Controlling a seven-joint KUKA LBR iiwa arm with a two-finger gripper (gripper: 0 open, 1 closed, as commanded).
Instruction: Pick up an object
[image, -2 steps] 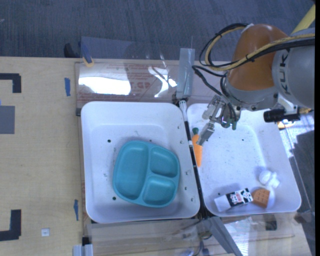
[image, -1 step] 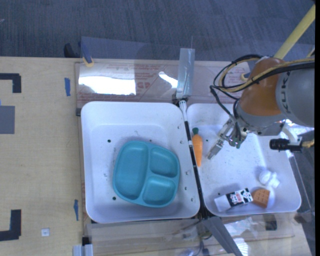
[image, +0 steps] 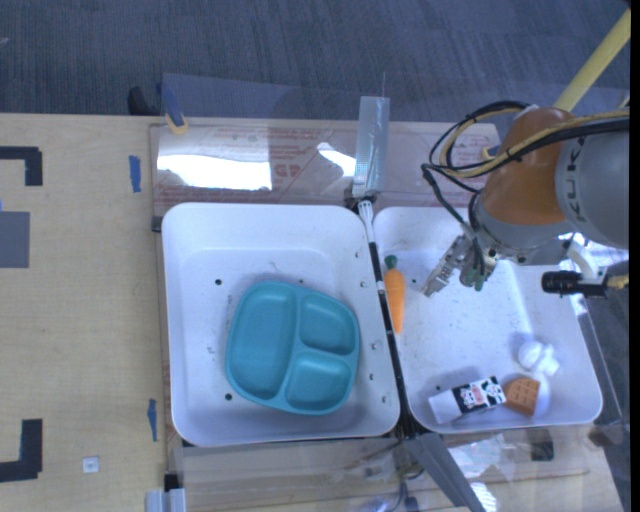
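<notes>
Wooden bench (image: 80, 330); "KU" lettering shows on grey arm (image: 600, 185).

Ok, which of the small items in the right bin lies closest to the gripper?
The orange toy carrot, lying against the right bin's left wall, just left of the gripper. The white lump, milk carton and tan biscuit lie farther toward the front.

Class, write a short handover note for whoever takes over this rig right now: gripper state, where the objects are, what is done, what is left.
Gripper: open, holding nothing, poised over the upper part of the right bin.
Right bin: carrot along its left wall; white object near the right side; small carton and brown piece at the front.
Left bin: teal divided plate.
Done: nothing picked yet.
Left: descend, grasp one object, lift. The carrot looks nearest.
</notes>
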